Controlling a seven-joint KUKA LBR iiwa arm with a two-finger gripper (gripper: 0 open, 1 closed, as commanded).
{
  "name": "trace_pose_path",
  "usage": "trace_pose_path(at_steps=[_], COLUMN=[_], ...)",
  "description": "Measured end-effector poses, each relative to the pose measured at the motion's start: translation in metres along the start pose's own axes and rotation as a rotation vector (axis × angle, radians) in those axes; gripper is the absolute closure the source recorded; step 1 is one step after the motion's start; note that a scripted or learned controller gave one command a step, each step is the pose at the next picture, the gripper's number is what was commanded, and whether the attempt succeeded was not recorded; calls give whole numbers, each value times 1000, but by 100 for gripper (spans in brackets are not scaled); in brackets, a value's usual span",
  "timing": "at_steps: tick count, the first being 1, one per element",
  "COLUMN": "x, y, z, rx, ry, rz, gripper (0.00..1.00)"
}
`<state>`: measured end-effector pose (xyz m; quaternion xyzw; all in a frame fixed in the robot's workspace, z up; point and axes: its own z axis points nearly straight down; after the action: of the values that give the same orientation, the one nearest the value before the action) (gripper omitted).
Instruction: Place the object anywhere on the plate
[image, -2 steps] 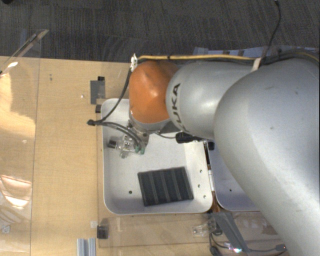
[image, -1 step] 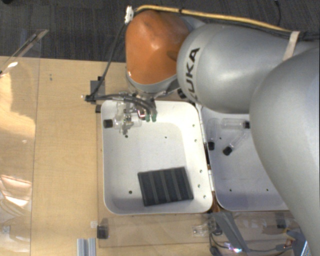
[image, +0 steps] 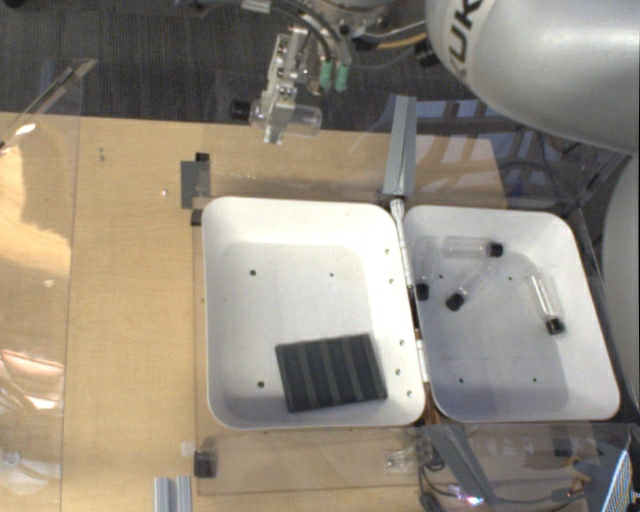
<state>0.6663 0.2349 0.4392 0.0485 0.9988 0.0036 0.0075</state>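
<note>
A dark ridged plate (image: 330, 372) lies flat in the near right part of the left bin (image: 213, 300). My gripper (image: 284, 106) hangs high over the bench, beyond the left bin's far edge. It is shut on a clear tube (image: 300, 121) that lies crosswise between its fingers. The tube's black cap (image: 240, 105) sticks out to the left. The held tube is well away from the plate, which lies toward the near side of the view.
The right bin (image: 592, 300) holds three more clear tubes with black caps (image: 470, 246) (image: 470, 288) (image: 545, 300). A grey post (image: 400, 150) stands behind the gap between the bins. The arm's big grey body (image: 540, 60) fills the upper right.
</note>
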Motion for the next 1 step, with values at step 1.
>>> trace_pose_path(at_steps=[1], x=[15], y=[-1], z=[89], rx=[7], ry=[8], rz=[407], gripper=[100])
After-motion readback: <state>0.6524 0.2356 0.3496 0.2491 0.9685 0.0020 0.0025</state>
